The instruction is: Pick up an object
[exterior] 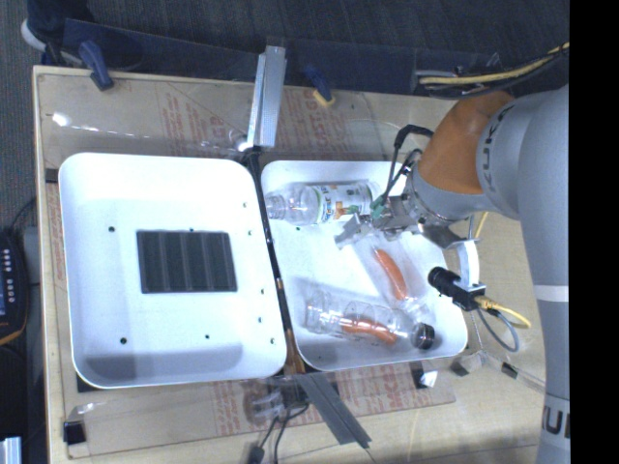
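At the far left, the tabletop shows as a pale wooden board with faint red printing, and a blue clamp grips its upper edge. The left bin sits on it, white and shallow, with a dark ribbed rectangular panel lying flat near its middle. A grey metal bar stands at the top of the seam between the two bins.

The right bin lies just beside the left one, their edges touching along the seam. Along its upper part lies a clear plastic bottle on its side, with a green and white label. Lower down, near the bin's front wall, a second clear bottle lies on its side with orange contents showing through and a dark cap at its right end. Between them, a clear bottle with an orange object inside lies tilted, running from upper left to lower right.

The gripper hangs over the upper middle of the right bin, just beside the labelled bottle's right end and above the tilted one. Whether it is apart or together cannot be told. The grey arm, with its orange band, reaches in from the right.
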`<act>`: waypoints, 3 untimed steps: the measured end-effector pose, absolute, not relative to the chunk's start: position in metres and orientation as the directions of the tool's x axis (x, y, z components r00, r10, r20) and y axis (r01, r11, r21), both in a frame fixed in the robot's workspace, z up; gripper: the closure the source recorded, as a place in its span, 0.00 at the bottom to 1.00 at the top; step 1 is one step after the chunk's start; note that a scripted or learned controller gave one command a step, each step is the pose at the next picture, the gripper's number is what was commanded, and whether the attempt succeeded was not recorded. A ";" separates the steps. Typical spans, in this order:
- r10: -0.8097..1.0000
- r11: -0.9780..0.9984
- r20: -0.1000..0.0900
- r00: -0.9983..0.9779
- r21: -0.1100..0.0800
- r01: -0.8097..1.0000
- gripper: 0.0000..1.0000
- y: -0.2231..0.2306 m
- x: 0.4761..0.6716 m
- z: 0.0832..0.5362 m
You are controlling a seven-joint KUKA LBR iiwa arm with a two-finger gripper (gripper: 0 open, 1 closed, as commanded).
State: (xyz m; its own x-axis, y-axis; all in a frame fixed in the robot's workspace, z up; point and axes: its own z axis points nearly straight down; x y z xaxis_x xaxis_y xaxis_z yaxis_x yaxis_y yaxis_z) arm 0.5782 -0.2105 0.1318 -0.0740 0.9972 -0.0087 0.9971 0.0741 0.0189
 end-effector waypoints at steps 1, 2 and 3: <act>1.000 -0.005 -0.016 0.006 0.039 0.999 0.00 -0.216 0.593 0.120; 0.985 0.173 -0.001 -0.173 -0.001 0.985 0.00 -0.189 0.608 0.223; 0.977 0.214 0.001 -0.214 -0.004 0.977 0.00 -0.210 0.586 0.150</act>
